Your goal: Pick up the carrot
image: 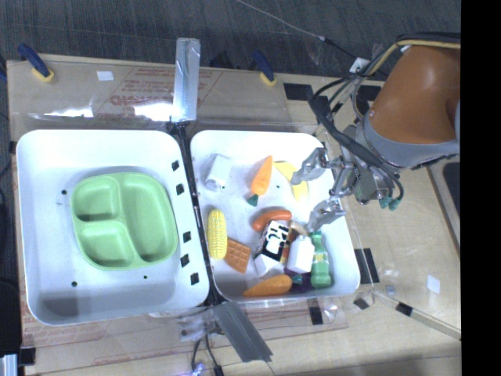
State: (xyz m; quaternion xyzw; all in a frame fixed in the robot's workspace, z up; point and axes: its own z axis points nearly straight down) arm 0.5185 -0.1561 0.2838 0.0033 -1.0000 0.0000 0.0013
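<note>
The carrot (262, 175) is orange with a small green end and lies tilted in the upper middle of the right bin (205, 146). My gripper (319, 186) hangs over the right side of that bin, to the right of the carrot and apart from it. One fingertip (311, 163) sits near a yellow wedge (290, 171), the other fingertip (324, 210) lower down. The gripper is open, and I see nothing held between the fingers.
The right bin also holds a corn cob (216, 233), a sausage (272, 217), a black-and-white box (274, 240), a green bottle (319, 263), a white piece (218, 171) and a second orange item (268, 286). A green divided plate (124, 218) lies in the left bin (39, 288).
</note>
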